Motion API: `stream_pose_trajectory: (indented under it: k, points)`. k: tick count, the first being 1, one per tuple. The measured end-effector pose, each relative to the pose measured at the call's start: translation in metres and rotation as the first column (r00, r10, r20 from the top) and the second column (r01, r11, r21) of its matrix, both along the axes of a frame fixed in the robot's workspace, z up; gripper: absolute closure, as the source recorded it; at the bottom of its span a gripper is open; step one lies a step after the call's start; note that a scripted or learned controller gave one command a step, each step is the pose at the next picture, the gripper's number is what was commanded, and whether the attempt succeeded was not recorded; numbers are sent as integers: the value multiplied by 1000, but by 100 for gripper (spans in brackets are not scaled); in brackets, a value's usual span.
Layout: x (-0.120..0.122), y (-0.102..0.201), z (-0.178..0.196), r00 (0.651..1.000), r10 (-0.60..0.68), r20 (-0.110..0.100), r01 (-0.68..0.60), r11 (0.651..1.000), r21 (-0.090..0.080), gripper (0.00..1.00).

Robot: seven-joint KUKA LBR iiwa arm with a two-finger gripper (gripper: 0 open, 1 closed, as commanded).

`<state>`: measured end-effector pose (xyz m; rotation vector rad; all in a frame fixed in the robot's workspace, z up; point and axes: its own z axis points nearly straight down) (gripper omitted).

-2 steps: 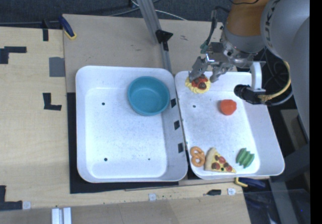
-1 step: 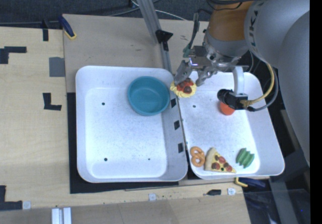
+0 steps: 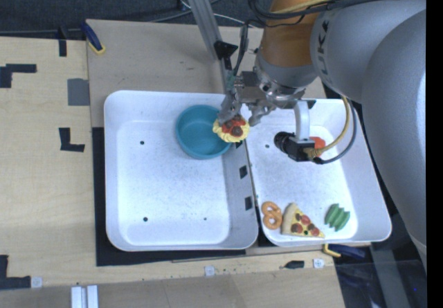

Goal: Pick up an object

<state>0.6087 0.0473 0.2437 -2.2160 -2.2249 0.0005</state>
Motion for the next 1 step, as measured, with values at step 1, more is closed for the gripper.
stream_pose_trajectory:
  k: [1]
  points:
    - [-30, 45, 3, 1000, 1, 1, -1, 1000, 0, 100]
